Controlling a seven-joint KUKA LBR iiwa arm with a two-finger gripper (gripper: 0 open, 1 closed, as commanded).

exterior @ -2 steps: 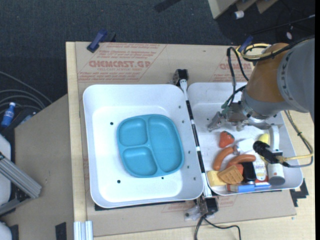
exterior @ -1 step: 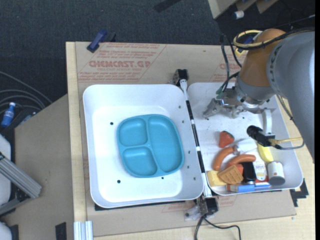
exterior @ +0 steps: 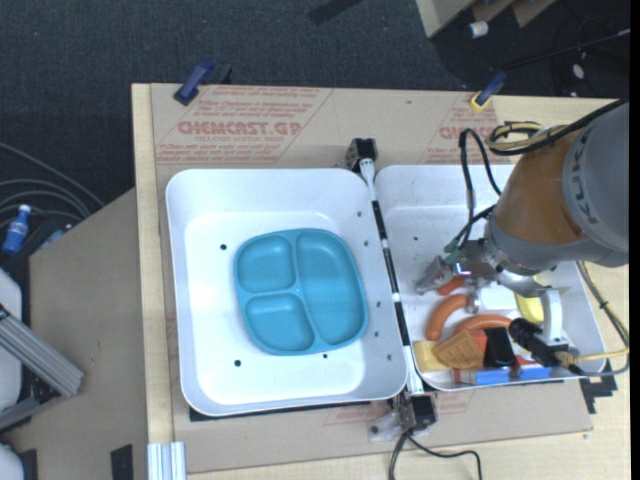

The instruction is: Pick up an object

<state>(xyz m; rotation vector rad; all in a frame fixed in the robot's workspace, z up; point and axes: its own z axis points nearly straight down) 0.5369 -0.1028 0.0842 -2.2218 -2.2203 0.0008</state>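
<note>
The gripper (exterior: 442, 274) is hanging over the orange sausage-shaped toys (exterior: 462, 316) in the crowded right bin (exterior: 420, 203); its clamping state I cannot tell, and neighbouring clutter is risking a deflected grasp

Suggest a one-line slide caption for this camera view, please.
Gripper low in the right bin over orange toys; blue tray in the left bin.

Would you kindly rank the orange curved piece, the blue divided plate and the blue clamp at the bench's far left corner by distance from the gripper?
From the gripper, in the camera view:
1. Orange curved piece, just below it in the right bin.
2. Blue divided plate, left bin.
3. Blue clamp, far left corner.
</note>
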